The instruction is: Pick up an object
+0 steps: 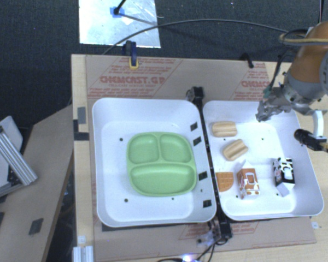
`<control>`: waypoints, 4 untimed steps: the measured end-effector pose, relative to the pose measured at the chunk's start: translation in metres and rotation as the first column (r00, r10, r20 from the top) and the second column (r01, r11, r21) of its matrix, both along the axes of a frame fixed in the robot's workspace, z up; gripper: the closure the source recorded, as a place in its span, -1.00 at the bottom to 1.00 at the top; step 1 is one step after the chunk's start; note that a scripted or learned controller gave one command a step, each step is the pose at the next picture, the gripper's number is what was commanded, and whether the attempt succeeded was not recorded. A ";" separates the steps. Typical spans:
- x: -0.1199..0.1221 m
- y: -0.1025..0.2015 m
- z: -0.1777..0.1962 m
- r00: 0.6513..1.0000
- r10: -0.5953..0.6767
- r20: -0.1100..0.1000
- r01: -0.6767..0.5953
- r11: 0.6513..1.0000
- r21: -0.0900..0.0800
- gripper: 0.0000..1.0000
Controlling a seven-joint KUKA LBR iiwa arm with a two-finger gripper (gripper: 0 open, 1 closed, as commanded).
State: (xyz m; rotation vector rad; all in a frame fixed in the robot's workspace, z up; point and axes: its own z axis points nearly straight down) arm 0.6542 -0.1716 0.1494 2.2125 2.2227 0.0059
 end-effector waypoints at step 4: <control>-0.032 0.084 0.112 1.000 0.004 -0.005 -0.004 1.000 0.002 1.00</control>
